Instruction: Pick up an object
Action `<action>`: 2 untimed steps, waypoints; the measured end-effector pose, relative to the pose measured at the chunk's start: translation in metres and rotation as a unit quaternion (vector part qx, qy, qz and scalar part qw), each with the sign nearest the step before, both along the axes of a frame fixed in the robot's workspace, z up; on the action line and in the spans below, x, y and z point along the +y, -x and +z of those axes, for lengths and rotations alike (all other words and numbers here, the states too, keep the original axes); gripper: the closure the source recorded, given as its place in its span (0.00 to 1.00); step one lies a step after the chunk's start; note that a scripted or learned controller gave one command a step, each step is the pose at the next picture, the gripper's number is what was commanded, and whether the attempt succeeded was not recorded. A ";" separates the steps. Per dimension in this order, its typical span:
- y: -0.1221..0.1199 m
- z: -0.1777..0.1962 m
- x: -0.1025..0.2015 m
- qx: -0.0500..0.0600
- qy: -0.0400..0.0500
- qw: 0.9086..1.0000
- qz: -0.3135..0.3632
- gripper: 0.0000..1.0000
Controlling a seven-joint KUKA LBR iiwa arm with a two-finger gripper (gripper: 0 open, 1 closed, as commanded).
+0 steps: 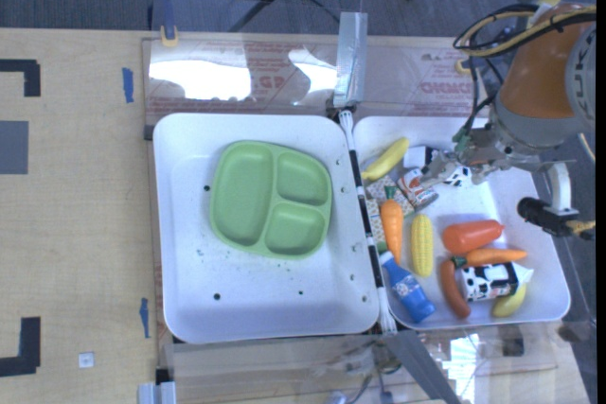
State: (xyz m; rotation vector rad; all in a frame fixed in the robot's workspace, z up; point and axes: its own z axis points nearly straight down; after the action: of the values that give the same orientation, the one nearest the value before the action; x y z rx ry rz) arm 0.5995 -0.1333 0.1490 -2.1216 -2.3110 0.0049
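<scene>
Wooden bench (76, 203) bearing 2 white bins (189, 298)

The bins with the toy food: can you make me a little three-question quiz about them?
1. True or false: the green plate lies in the left bin.
2. Which toy lies right beside the corn cob, on its left? A) carrot B) banana C) blue bottle
3. Fill in: the blue bottle lies at the right bin's ______ side, by the divider.

Key: 1 true. 2 A, the carrot. 3 left.
</scene>
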 end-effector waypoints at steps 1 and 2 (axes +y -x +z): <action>0.106 -0.064 0.013 -0.004 -0.001 0.998 0.058 0.00; 0.115 0.012 0.005 -0.003 0.001 1.000 -0.018 0.00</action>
State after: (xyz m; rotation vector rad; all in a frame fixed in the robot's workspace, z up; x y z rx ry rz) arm 0.4841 -0.1285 0.1612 -2.1663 -2.2762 -0.0004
